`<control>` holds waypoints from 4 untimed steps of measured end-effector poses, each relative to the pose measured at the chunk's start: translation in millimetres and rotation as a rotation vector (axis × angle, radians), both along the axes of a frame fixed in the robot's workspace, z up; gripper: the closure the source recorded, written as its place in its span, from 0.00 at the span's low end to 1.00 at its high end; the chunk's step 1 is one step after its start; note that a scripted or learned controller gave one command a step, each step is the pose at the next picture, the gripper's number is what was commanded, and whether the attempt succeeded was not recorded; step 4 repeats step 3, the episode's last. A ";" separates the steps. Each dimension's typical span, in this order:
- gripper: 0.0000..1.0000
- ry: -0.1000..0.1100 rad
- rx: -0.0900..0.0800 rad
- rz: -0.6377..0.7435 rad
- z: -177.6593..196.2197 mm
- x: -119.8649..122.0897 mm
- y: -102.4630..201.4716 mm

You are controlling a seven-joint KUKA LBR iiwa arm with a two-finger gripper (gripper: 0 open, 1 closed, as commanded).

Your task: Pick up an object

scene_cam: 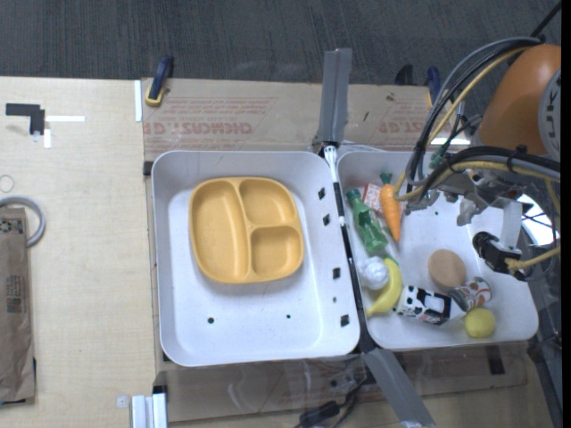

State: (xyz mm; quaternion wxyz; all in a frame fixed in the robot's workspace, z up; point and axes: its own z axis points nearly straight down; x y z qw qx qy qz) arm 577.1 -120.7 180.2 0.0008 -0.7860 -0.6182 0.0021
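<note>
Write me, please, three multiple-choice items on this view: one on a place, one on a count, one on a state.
1. Where does the yellow divided plate lie?
A. left bin
B. right bin
C. bare bench

2. How many compartments has that plate?
A. two
B. three
C. five

3. How does the toy carrot lie in the right bin?
A. flat on the floor
B. upright on its tip
C. hanging from the rim

Key: 1 A, it sits in the left bin; 2 B, ridges part one long and two smaller wells; 3 A, it rests flat beside the green toy.

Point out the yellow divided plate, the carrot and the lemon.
yellow divided plate [245, 230]: camera view, central ridge.
carrot [391, 210]: camera view, orange body.
lemon [480, 323]: camera view, middle of rind.
</note>
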 end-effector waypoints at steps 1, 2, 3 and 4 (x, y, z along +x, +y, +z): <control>0.00 -0.009 -0.001 0.087 -80.0 54.0 8.5; 1.00 -0.009 -0.002 0.084 -70.4 54.3 7.2; 1.00 -0.004 0.000 0.292 29.9 66.2 57.7; 1.00 -0.004 0.000 0.292 29.9 66.2 57.7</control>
